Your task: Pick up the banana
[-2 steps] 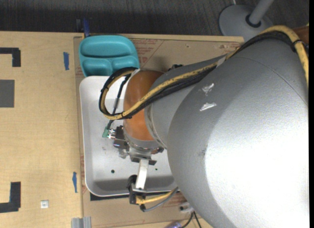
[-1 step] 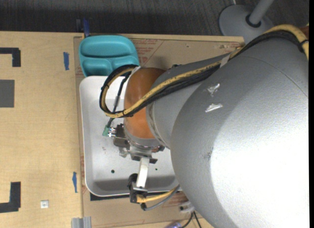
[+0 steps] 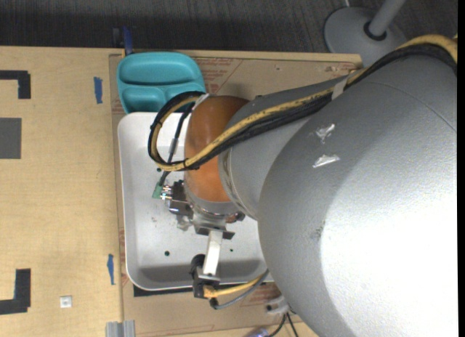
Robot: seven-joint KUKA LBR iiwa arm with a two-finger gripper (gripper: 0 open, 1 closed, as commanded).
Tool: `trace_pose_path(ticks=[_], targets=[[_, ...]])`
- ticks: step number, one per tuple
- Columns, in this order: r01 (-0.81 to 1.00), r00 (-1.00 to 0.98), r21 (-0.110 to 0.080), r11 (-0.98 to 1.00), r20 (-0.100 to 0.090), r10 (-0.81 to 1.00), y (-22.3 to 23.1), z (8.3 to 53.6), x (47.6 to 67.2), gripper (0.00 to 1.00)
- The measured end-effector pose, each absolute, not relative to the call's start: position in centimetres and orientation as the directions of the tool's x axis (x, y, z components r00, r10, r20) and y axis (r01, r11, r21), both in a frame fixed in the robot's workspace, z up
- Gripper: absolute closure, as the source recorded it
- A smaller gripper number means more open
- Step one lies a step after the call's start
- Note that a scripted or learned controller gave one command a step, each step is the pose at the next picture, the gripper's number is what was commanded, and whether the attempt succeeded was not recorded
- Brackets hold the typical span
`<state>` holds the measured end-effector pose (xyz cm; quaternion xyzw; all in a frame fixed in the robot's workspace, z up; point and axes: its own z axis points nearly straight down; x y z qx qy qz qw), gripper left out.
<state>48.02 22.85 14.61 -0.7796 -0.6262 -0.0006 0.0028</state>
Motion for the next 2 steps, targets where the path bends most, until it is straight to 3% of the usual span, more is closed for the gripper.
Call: trace_pose_path(ticks=[1,2], targets=[[0.977,0.214,-0.004,-0.214,0.004,0.977,22.9,15.6,48.0,1.0],[0.994,0.106,-0.003,-0.106,-0.001,0.994,9.0,18.4,48.1,1.0]])
